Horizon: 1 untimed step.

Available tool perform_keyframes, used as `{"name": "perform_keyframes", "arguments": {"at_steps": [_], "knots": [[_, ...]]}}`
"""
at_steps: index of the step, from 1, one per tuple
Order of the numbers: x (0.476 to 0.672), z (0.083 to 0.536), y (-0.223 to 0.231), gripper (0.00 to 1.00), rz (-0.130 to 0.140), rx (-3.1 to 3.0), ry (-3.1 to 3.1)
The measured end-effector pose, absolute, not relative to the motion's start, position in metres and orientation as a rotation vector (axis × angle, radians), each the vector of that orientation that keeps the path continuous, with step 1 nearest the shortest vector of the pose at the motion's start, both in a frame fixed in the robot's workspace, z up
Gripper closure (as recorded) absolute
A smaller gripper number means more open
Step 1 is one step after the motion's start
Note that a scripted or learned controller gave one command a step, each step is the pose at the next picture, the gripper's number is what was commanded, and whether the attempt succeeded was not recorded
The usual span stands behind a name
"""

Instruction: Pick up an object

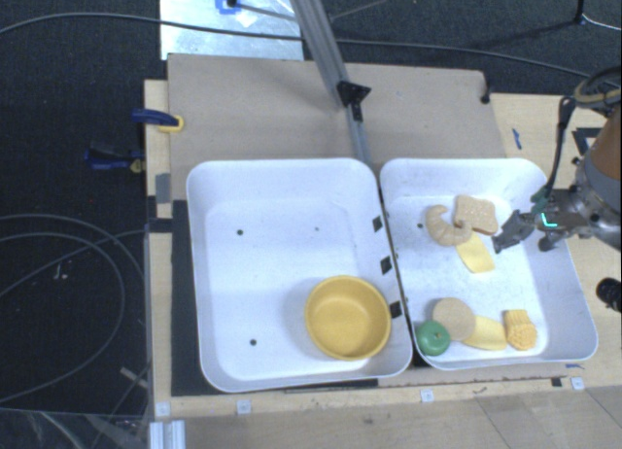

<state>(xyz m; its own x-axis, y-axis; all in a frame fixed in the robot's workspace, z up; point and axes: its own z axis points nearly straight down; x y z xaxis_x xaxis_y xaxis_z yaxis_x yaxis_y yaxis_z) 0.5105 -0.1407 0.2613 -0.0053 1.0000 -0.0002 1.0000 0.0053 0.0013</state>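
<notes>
Fingers of the dark two-finger gripper blur together, grip unreadable, above the right white bin beside a pale yellow wedge and tan toast slice.

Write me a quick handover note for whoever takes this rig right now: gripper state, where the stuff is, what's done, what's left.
Gripper: over the right bin, beside the toast slice and yellow wedge; nothing seen between its fingers.
Right bin: croissant, toast slice and yellow wedge together; green ball, round biscuit, waffle piece near the front.
Left bin: yellow bowl.
Done: nothing lifted.
Left: grasp one object and raise it.
</notes>
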Motion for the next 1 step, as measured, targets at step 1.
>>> {"name": "perform_keyframes", "arguments": {"at_steps": [1], "knots": [[0.5107, 0.2617, -0.1407, 0.00, 0.002, 2.214, 2.226]]}}
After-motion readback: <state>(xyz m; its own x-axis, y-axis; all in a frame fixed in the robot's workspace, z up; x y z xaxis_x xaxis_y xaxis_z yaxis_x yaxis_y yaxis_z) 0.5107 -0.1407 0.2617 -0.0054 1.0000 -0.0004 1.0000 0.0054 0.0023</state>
